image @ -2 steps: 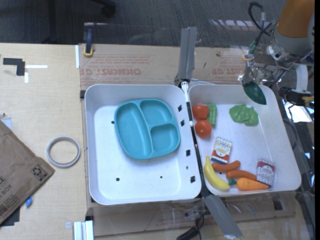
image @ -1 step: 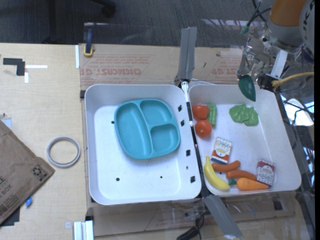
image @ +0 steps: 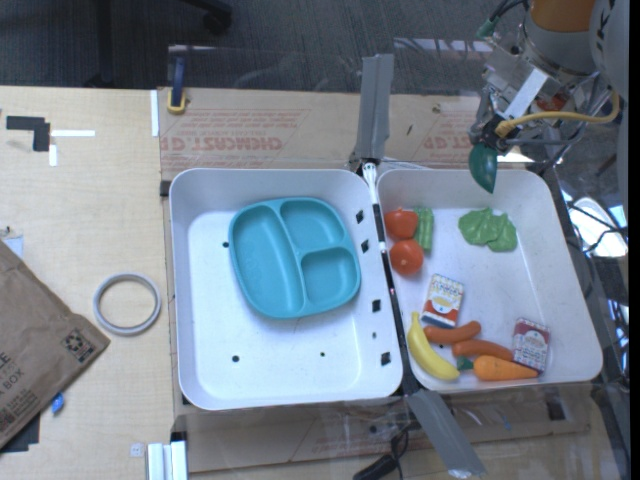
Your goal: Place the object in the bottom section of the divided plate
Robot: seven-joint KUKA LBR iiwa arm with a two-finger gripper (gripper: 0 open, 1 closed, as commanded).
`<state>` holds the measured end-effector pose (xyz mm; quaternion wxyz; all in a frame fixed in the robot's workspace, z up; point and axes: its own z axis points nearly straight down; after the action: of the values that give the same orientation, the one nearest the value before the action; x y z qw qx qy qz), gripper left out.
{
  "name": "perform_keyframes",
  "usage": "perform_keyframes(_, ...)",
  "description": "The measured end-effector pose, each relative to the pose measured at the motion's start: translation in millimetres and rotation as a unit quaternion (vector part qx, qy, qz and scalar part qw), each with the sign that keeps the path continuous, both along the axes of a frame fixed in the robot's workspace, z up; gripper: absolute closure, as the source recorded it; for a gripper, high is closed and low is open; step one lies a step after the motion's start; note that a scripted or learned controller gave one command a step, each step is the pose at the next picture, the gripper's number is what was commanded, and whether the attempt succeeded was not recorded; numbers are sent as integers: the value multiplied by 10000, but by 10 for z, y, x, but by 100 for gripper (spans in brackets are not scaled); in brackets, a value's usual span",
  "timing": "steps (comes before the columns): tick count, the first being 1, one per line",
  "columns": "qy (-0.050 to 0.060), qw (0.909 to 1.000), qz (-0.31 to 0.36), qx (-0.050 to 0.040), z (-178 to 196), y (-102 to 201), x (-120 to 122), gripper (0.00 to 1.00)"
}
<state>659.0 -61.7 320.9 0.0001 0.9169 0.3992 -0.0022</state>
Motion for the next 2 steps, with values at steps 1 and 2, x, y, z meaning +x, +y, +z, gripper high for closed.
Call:
perform_keyframes(1,1,9954,-963,-3,380,40,-110,100)
perform_keyframes(2,-2,9517,-3070,-6,111,198,-205,100)
